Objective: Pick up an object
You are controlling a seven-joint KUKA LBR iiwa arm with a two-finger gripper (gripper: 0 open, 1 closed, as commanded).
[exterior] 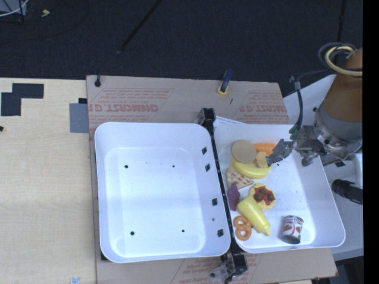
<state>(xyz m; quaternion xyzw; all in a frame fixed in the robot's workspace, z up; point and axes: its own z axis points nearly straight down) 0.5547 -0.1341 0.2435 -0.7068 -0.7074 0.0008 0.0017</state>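
Objects for picking lie all in the right bin, crowded at its left half: a tan round disc, a banana just below it, an orange piece beside the disc, a purple piece, a yellow squash-like thing, a pretzel and a pizza-like slice. A small can lies apart from the others, near the front right of this bin. The left bin has nothing to take.

The hand hangs over the right bin, near the banana's right end and the orange piece. Fingers look a bit apart w/ nothing between them, so I judge it released, not grasping.

Step now, in my opinion: choose one target and go down on it. Advice: the banana is closest, but it touches the disc and other items, so the fingers should straddle its narrow width, approx. across the curve, not along it. Go straight down, close only when the fingers are low beside it. Risk: the fingers land on a neighbour and push the pile. The can is more free, maybe an easier alt.
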